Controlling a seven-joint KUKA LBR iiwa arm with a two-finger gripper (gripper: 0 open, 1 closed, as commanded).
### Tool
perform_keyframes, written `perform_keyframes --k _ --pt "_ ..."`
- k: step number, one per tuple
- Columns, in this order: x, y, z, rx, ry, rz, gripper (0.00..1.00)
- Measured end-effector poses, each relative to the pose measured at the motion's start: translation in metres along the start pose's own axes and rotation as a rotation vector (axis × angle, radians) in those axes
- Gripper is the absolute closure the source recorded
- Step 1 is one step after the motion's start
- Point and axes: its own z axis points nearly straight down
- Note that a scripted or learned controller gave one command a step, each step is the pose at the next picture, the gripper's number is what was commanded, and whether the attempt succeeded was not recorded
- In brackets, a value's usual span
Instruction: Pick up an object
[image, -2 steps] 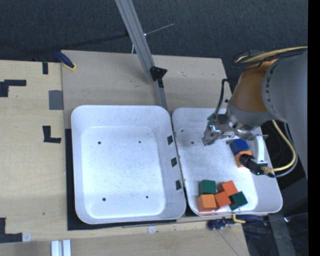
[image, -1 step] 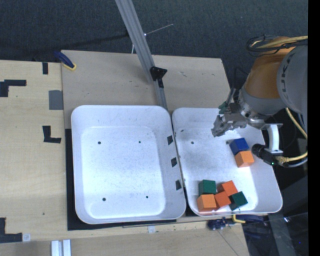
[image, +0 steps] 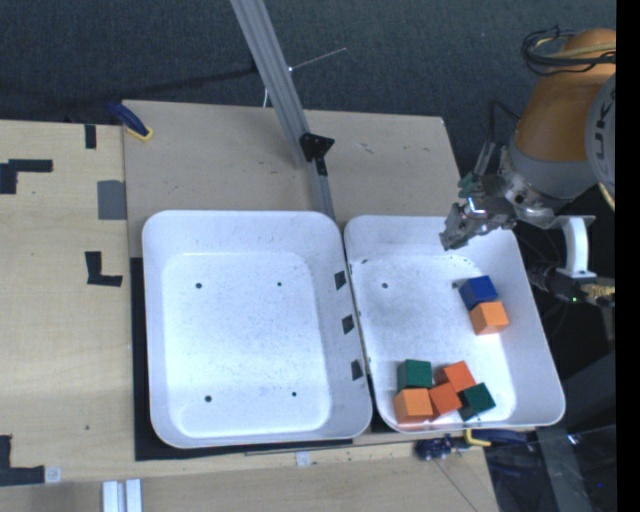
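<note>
The right bin (image: 400, 255) holds several small blocks. A blue block (image: 478, 289) lies near its right wall with an orange block (image: 489, 317) touching it just in front. At the bin's front sits a cluster: a green block (image: 415, 374), an orange block (image: 412, 403), another orange block (image: 457, 381) and a dark green block (image: 477, 399). My gripper (image: 456, 229) hangs over the bin's back right corner, above and behind the blue block, with nothing seen between its fingers.
The left bin (image: 240, 320) lies beside the right one. A slanted metal pole (image: 285, 90) with a black clamp (image: 317, 148) rises behind the bins. Black tape marks dot the bench at left. A blue and yellow tool (image: 130, 120) lies at the back left.
</note>
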Motion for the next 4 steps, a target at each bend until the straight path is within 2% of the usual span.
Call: perform_keyframes --k 1,3,4 --pt "0.048 -0.002 0.003 0.007 0.002 -0.003 1.0" --pt "0.147 0.008 0.033 0.01 0.002 -0.004 1.0" --pt "0.199 0.008 0.028 0.008 0.003 -0.005 1.0"
